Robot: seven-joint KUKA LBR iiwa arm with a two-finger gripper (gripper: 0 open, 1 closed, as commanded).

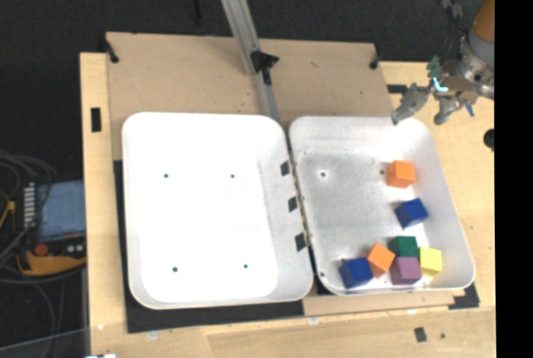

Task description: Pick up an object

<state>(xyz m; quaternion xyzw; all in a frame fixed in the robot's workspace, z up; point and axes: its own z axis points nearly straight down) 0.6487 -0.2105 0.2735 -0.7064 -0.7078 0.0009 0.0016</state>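
From the fixed overhead camera: the end effector [425, 106] hangs at the upper right of the frame, just past the far right corner of the right bin [333, 206], its 2 fingers spread wide with nothing between them. The cubes crowd the right bin's right and lower right: an orange cube [400, 173] alone near the right wall, a blue cube [410, 212] below it, then a tight cluster at the lower right corner — a second blue cube [356, 272], a second orange cube [381, 258], a green cube [406, 246], a purple cube [405, 269] and a yellow cube [430, 260]. The bin's left and upper floor is open room. The left bin [208, 206] sits beside it on the bench [100, 181]. No readable writing.
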